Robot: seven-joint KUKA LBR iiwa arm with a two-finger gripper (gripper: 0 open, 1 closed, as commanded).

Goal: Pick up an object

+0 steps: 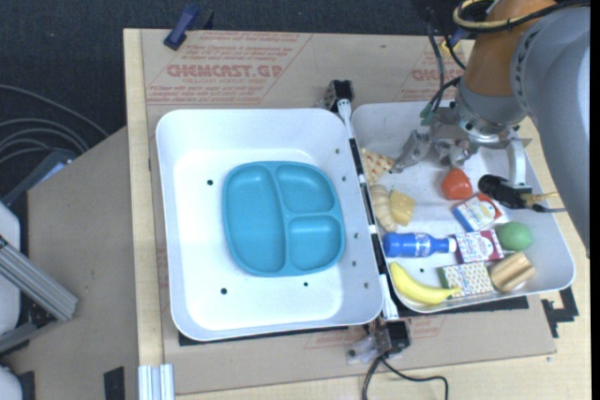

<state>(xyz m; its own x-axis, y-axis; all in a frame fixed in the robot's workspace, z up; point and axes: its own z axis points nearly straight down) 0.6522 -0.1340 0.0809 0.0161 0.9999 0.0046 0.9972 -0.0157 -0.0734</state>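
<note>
My gripper (429, 153) hangs over the back of the right bin (394, 122), with its fingers apart and nothing between them. Just to its lower right lies a red tomato-like thing (457, 184). A waffle-patterned piece (377, 166) rests to the gripper's lower left against the bin's left wall. Further forward lie a pale yellow lump (398, 206), a blue bottle (417, 245), a banana (422, 288), a green ball (514, 236), a bread roll (512, 271) and small cartons (475, 214).
The left bin (187, 201) holds a blue divided plate (281, 217) in its middle. A patterned box (466, 277) sits between the banana and the roll. A small blue thing (186, 25) lies on the bench's far left corner.
</note>
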